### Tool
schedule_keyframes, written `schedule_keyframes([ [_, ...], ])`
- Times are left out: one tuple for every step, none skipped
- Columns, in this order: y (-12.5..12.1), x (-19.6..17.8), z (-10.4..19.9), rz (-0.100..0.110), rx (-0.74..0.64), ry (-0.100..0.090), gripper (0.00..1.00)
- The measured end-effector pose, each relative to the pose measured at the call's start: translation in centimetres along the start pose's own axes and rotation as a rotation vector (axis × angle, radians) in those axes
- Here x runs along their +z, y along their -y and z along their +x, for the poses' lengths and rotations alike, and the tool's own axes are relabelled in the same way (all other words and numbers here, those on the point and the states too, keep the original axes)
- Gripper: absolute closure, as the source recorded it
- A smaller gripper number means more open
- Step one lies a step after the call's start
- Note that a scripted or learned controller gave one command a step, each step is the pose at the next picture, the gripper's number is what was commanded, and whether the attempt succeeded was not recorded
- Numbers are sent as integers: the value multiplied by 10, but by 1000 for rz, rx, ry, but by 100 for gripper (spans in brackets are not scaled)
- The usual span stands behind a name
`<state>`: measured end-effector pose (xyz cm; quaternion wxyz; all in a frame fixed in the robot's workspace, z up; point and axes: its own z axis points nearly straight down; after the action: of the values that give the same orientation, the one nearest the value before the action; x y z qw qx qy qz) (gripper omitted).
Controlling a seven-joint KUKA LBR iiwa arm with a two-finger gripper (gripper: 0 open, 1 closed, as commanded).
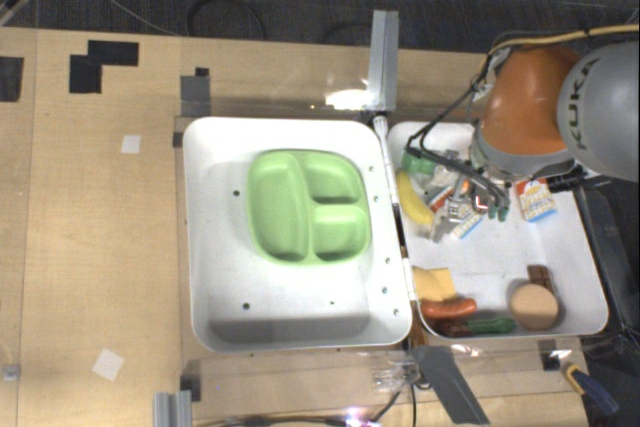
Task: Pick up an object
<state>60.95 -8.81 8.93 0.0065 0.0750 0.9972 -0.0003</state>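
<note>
My gripper (462, 200) hangs low over the upper middle of the right bin (590, 295), among a cluster of small objects. A yellow banana (414, 199) lies just left of it, with a green item (417, 165) above that. A pale blue-grey piece (460, 225) lies right under the gripper. A red and white packet (537, 202) sits to its right. The wrist and orange band hide part of the bin's top.
The left bin (215, 215) holds a green divided plate (305, 205). Along the right bin's front lie a yellow wedge (433, 283), a red sausage (452, 308), a green piece (490, 323) and a tan round object (534, 303) with a brown block (540, 275).
</note>
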Motion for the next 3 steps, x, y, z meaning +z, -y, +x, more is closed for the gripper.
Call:
schedule_keyframes([
  [-5,0,2,-1,34,1,0],
  [1,0,13,-2,145,2,0],
  [-2,0,0,-1,132,0,0],
])
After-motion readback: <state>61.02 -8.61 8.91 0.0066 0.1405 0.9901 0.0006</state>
